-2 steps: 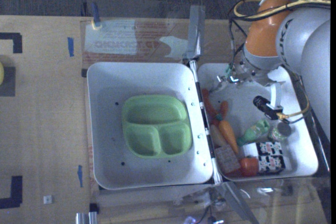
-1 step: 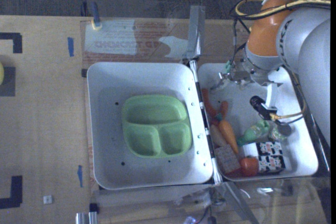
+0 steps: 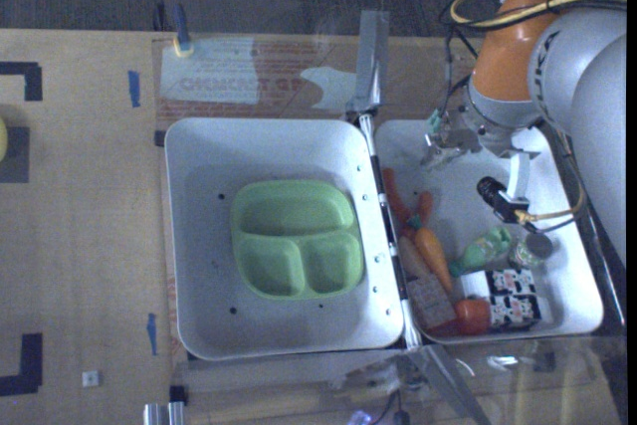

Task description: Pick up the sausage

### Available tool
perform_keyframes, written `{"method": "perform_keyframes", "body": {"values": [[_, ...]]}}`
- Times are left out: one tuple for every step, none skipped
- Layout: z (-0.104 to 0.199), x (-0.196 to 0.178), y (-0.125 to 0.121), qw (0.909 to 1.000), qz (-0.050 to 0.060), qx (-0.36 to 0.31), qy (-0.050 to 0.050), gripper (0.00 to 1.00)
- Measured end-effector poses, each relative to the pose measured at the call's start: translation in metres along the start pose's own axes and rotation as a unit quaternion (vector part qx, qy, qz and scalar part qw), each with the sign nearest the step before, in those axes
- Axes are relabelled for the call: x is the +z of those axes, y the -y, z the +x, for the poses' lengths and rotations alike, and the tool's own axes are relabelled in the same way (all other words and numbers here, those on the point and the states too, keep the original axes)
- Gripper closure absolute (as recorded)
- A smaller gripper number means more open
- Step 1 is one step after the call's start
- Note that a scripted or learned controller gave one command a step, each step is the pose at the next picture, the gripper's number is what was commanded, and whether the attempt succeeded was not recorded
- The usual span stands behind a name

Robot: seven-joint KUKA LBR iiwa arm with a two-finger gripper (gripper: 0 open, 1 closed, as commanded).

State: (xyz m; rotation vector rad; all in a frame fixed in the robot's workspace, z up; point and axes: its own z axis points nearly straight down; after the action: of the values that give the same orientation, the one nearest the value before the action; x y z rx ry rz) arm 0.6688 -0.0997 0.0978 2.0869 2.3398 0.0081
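Wooden surface [image 3: 80,244], two shallow white bins side by side, arm over the right one.
Left bin [image 3: 199,154] carries a green three-compartment plastic tray [image 3: 297,239]; right bin [image 3: 582,299] is crowded. End effector [image 3: 448,142] hangs above that bin's upper left, grip impossible to judge. Slim reddish sausage [image 3: 395,197] lies along the left wall, just above the orange carrot [image 3: 434,257].

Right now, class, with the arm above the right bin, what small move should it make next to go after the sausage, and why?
Probably shift the gripper toward the left wall of the right bin and nearer the camera, then lower. It hovers over bare bin floor at the far end, while the sausage lies along that wall, just beyond the carrot.
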Motion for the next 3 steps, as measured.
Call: {"method": "perform_keyframes", "body": {"values": [[0.000, 0.000, 0.000, 1.0000, 0.000, 0.000, 0.000, 0.00], [0.001, 0.011, 0.038, 0.9999, 0.003, -0.013, -0.001, 0.00], [0.001, -0.001, 0.036, 0.9999, 0.000, -0.013, 0.000, 1.00]]}}
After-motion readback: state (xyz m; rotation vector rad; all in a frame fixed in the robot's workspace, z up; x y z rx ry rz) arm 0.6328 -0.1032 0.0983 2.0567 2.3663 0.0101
